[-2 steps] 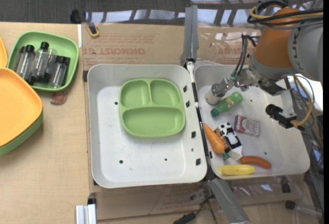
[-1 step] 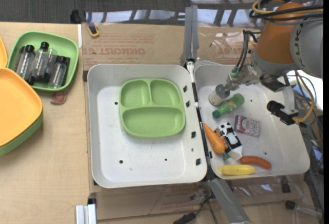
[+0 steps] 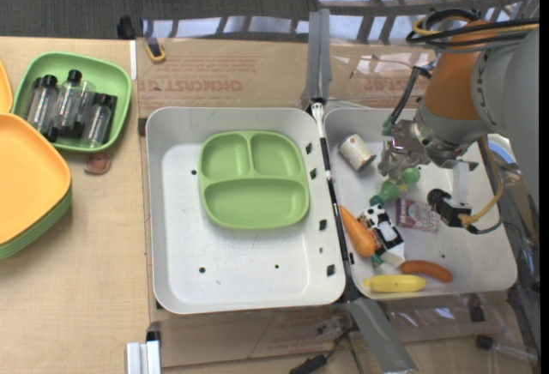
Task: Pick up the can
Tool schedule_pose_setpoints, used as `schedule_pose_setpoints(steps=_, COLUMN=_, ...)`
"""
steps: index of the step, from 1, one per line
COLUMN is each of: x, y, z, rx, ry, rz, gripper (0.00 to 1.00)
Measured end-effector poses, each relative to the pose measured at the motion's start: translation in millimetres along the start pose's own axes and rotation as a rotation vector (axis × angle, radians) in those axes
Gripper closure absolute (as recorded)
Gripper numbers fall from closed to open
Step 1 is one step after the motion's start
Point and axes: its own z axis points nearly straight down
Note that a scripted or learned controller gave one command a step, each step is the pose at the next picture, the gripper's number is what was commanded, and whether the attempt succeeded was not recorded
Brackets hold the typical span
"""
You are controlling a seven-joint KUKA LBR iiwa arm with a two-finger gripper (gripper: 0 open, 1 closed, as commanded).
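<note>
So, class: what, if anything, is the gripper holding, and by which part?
Cannot be told. The gripper is low in the right bin, over a green item; the can lies apart, untouched.

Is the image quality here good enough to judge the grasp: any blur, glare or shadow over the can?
Camera view: lighting is even and soft, focus sharp across both bins; no glare on the can, which lies clearly visible in the right bin; the gripper sits in the arm's own shadow, its fingers hard to read; mild wide-angle slant.
</note>
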Motion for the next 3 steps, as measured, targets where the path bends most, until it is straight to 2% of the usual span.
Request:
schedule_pose_setpoints(steps=1, x=11, y=-45, z=-76, rx=0.001, ry=0.001, rz=-0.051, gripper=1.00)
schedule_pose_setpoints(steps=2, x=45, y=-17, z=-76, rx=0.000, ry=0.000, rz=-0.131, gripper=1.00)
schedule_pose_setpoints(steps=3, x=-3, y=-59, z=20, rx=0.001, ry=0.001, rz=-0.200, gripper=1.00)
